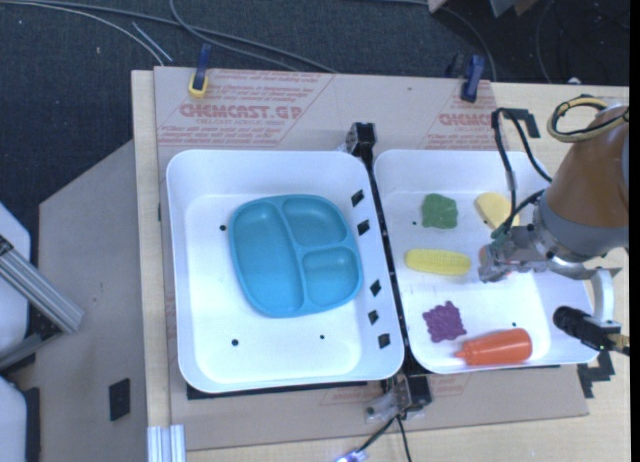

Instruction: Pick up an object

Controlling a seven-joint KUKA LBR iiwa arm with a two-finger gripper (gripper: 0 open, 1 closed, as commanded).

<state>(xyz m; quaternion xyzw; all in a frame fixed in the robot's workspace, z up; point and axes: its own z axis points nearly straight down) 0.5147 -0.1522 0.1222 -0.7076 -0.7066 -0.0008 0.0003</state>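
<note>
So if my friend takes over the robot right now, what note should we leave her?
Gripper: low in the right white bin, just right of the yellow toy corn cob; nothing seen between its fingers.
Also in that bin: green leafy toy, pale yellow wedge, purple bumpy toy, orange toy carrot.
Left white bin holds a blue divided plate.
Done: nothing lifted yet.
Left: grab one toy and lift it.

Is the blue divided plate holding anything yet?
Empty: the blue divided plate shows three bare compartments in the left bin.
</note>
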